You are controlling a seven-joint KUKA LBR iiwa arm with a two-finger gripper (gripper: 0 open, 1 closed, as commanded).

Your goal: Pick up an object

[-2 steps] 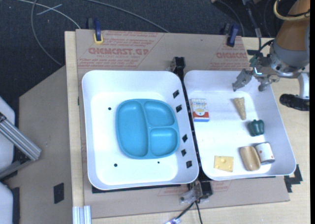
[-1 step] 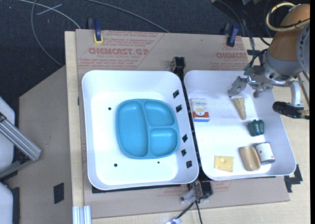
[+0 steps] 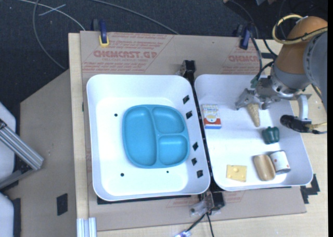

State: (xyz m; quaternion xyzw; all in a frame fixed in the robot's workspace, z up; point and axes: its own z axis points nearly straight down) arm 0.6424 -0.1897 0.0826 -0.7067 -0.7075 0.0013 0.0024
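Cheese slice (image 3: 236, 173) near bin's front rim (image 3: 260, 185).

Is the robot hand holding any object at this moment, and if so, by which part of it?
It cannot be told. The hand is over the right bin, directly above a tan cone-shaped object, but the view does not show a grip on it.

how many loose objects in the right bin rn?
6: small carton near the left wall, cone under the gripper, green piece right, yellow block, tan roll and white can in front. Arm may hide more.
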